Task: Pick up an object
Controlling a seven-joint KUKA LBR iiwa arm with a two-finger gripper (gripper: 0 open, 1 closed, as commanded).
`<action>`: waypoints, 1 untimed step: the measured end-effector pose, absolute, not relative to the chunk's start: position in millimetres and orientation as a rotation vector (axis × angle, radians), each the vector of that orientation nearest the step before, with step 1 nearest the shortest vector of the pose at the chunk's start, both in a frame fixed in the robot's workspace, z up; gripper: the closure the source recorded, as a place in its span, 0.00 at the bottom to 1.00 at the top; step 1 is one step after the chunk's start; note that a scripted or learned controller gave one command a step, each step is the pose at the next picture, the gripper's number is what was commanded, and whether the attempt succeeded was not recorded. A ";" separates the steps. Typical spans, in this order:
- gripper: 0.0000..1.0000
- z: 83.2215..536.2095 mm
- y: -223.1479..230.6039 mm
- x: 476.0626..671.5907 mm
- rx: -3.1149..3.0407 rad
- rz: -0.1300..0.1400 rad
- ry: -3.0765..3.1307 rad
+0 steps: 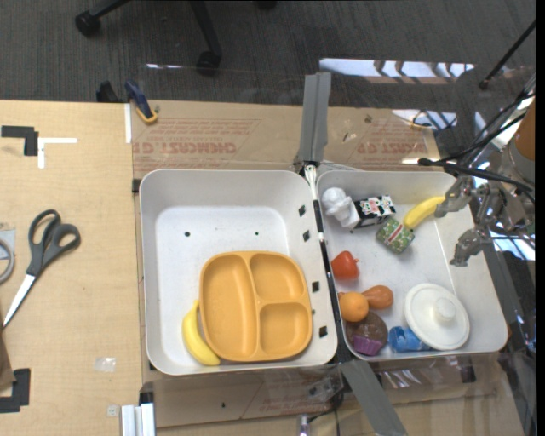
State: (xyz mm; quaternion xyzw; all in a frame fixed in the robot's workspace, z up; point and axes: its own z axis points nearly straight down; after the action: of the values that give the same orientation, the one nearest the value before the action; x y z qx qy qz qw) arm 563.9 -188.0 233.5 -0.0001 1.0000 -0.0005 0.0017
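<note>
Nearest the lens, found the front rim of the right bin (pixel 426 351), and just behind it a purple lump (pixel 368 337) and a small blue piece (pixel 406 340) beside a white round lid (pixel 436 315). Counted further back an orange fruit (pixel 353 305), a red fruit (pixel 345 266), a green block (pixel 396 236), a small banana (pixel 423 211), a black-and-white carton (pixel 375 207) and a white figure (pixel 338 206), all lying loose on the bin floor.

Located the pincer (pixel 470 228) at the right wall of that bin, near the small banana and the green block but apart from both. Could not tell whether released or clenched, because of tangled metal and cables there. Saw nothing carried in it. Judged the task therefore as not done: no object lifted, every candidate resting in a bin. Remaining, by this judgement: to choose one thing, to come down on it, to clamp it and to raise it.

Noted in the left bin (pixel 162 255) a yellow divided plate (pixel 255 305) lying partly over a larger banana (pixel 196 339).

Observed both bins resting on brown cardboard (pixel 213 136), on a pale wooden worktop (pixel 77 341). Spotted scissors (pixel 43 247) on the wood at the left and a blue clamp (pixel 140 102) at the cardboard's far corner. Beyond, made out dark carpet and the wheeled foot of an office chair (pixel 145 17).
</note>
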 end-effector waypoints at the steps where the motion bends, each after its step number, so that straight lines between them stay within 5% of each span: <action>1: 0.00 100.7 -183.4 618.5 0.017 -0.002 3.138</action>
State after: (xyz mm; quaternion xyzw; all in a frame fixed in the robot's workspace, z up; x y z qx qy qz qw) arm 618.5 -183.4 100.7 0.0056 1.0000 -0.0005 0.0017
